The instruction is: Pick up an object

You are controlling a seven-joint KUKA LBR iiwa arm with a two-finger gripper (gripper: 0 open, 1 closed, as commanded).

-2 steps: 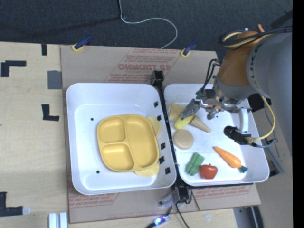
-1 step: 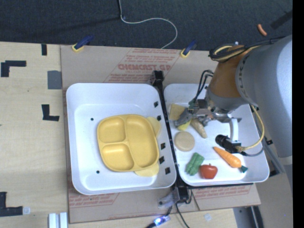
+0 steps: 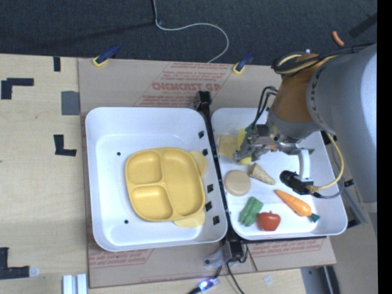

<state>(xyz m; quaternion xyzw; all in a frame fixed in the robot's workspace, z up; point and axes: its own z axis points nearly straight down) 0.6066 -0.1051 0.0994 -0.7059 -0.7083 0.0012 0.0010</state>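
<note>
My gripper (image 3: 250,148) hangs low over the back left part of the right bin (image 3: 331,225). It is right beside a pale yellow slice (image 3: 227,144), and a small bright yellow piece (image 3: 244,158) shows at its lower edge. Whether that piece is held is hidden by the wrist. In front of the gripper lie a round beige bun (image 3: 237,182) and a tan cone-shaped piece (image 3: 262,174). Nearer the front are an orange carrot (image 3: 294,203), a green vegetable (image 3: 251,211) and a red tomato (image 3: 268,220).
The left bin (image 3: 104,133) holds a yellow divided plate (image 3: 165,184), with a pale yellow sheet (image 3: 190,220) sticking out from under it. A black divider (image 3: 211,158) runs between the bins. The grey arm (image 3: 349,103) covers the right bin's back right.
</note>
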